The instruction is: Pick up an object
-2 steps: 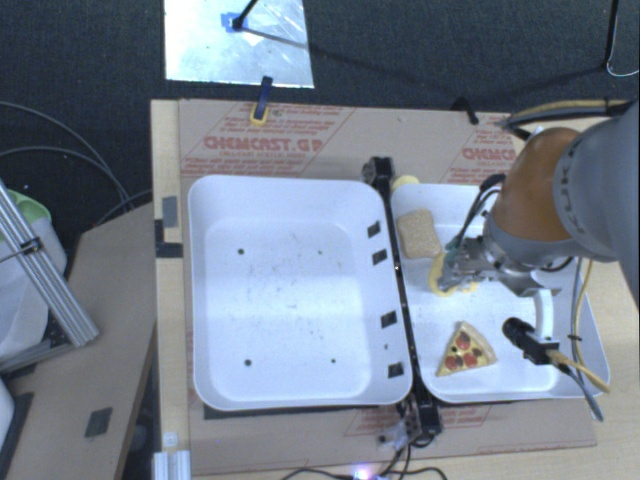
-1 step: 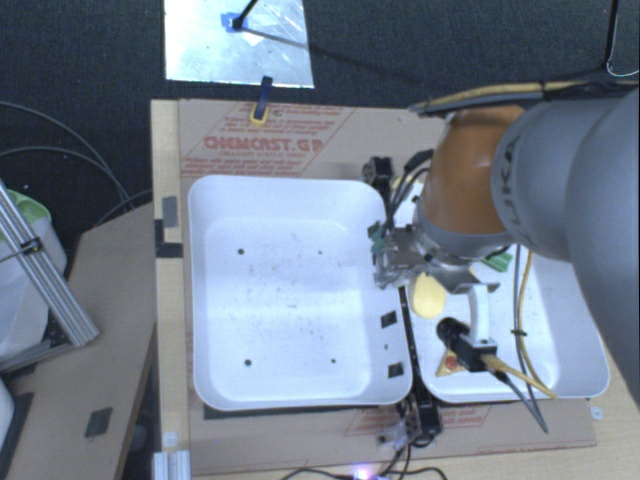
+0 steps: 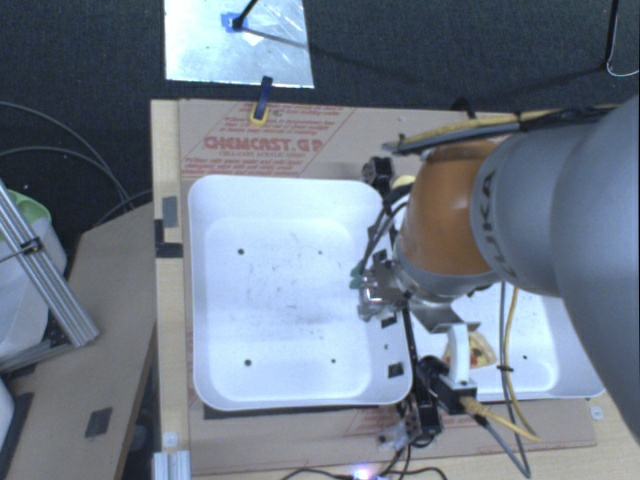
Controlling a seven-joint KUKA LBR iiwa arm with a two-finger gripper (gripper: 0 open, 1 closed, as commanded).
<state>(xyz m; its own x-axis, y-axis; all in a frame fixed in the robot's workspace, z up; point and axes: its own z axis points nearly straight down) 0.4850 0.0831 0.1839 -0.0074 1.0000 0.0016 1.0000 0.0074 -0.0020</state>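
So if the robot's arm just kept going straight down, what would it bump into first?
Most likely the floor of the right bin, near its left wall. The arm hangs over that spot and hides its own gripper, and one slanted view makes depth hard to judge, so this is a guess.

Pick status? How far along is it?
Done: the arm has reached over the right bin. In hand: nothing that I can see; the wrist hides the gripper, so no grasp can be confirmed. A small tan object lies in the right bin beside the arm. Left: gripping an object and lifting it. The left bin plays no part so far.
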